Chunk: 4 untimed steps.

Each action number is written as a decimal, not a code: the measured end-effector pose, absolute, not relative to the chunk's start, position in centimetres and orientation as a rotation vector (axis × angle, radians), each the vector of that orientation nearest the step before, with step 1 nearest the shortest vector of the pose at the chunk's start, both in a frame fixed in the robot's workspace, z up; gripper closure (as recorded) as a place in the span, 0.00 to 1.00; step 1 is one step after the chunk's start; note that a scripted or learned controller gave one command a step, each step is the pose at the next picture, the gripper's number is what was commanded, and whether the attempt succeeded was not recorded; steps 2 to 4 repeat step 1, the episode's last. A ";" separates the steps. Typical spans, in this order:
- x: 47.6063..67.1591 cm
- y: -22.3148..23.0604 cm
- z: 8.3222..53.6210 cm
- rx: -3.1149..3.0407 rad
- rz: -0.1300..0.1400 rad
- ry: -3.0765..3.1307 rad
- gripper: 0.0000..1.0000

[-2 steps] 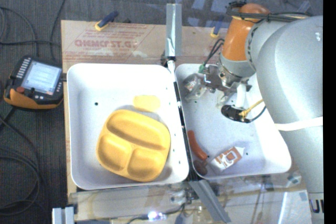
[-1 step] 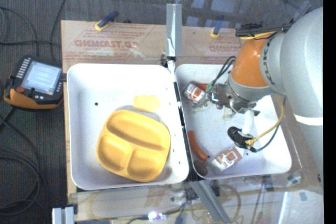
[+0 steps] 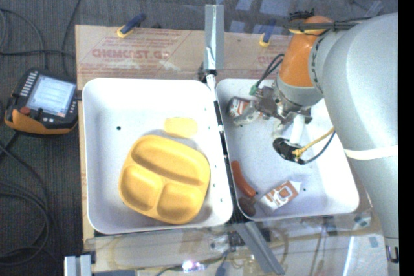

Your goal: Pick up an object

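Grey fingers [image 3: 249,110] low in the right bin [image 3: 336,197]; a small packet [image 3: 238,106] touches them; grip cannot be told.

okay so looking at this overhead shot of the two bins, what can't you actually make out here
- Gripper in the camera view: its fingertips blur into a small object in the right bin; open or shut is unclear.
- Bin floor under the arm: hidden by the grey arm body.
- Small box near the right bin's front edge: print too small to read.
- Pale yellow piece behind the yellow tray: partly hidden by the tray; too blurred to identify.
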State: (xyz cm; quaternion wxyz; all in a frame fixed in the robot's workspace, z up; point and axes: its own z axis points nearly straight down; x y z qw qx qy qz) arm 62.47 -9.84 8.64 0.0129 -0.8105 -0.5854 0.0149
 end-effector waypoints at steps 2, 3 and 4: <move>57.9 -13.5 8.8 -2.486 -0.008 -1.928 0.00; 57.9 -13.5 8.8 -2.486 -0.008 -1.928 0.00; 57.9 -13.5 8.8 -2.486 -0.008 -1.928 0.00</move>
